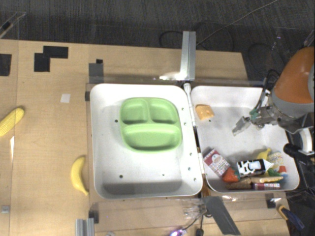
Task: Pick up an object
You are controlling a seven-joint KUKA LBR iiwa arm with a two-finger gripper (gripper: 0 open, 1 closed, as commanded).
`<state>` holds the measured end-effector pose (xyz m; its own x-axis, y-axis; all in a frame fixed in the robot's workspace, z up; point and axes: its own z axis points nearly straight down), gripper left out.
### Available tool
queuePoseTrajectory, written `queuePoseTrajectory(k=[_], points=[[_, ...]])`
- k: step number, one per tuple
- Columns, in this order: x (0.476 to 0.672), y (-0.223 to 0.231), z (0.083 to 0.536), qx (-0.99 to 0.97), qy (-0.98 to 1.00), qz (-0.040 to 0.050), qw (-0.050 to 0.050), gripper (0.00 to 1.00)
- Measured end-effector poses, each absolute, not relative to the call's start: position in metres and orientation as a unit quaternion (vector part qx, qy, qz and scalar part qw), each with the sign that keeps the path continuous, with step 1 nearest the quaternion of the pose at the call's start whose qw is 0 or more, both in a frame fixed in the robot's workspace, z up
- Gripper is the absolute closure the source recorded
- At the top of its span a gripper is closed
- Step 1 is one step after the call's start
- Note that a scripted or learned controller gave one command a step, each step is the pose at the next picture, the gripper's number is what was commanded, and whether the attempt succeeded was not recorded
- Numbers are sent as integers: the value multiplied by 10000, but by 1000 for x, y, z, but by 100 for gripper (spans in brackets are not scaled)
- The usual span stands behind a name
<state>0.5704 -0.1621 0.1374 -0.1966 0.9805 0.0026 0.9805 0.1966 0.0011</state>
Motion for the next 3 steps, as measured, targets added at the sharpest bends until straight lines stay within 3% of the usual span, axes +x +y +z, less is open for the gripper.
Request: queuePoseTrajectory(k=[1,2,3], points=[[610,-149,152,-6778,-7352,-3,-1,0],[506,-139,89,-7309,-6825,-37,-35,0],[568,-120,89,-6518,-7583,-36,-53,0]])
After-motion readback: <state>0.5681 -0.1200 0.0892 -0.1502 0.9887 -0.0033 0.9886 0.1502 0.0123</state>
